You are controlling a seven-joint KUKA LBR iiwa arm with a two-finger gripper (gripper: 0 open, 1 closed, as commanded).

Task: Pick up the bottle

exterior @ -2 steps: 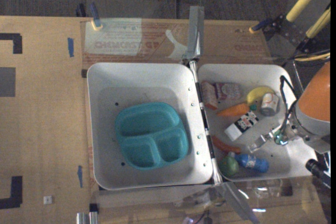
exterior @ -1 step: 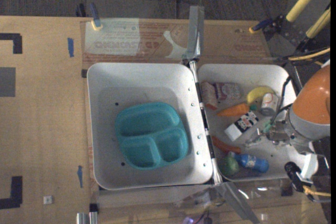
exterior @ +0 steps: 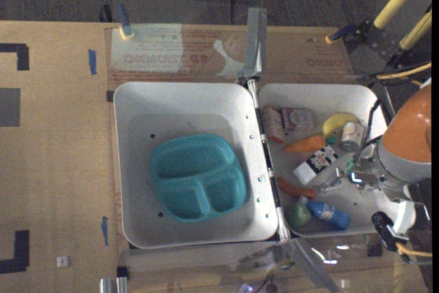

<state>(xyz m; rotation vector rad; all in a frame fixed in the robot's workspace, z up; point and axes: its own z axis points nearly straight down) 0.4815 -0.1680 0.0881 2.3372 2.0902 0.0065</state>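
The blue bottle (exterior: 329,214) lies on its side near the front edge of the right bin (exterior: 302,94), just beside a green round item (exterior: 298,215) at the bin's front left corner. A carrot (exterior: 305,144) and a white carton (exterior: 315,164) lie further back in the same bin, with a yellow banana (exterior: 337,122) behind them. The claw (exterior: 354,175) hovers over the bin's right side, apart from the bottle; whether it is open or closed cannot be told. A teal divided tray (exterior: 199,177) sits in the left bin (exterior: 137,106).

Soft, dim overhead light — mild blur, glare on white bins (exterior: 130,106).
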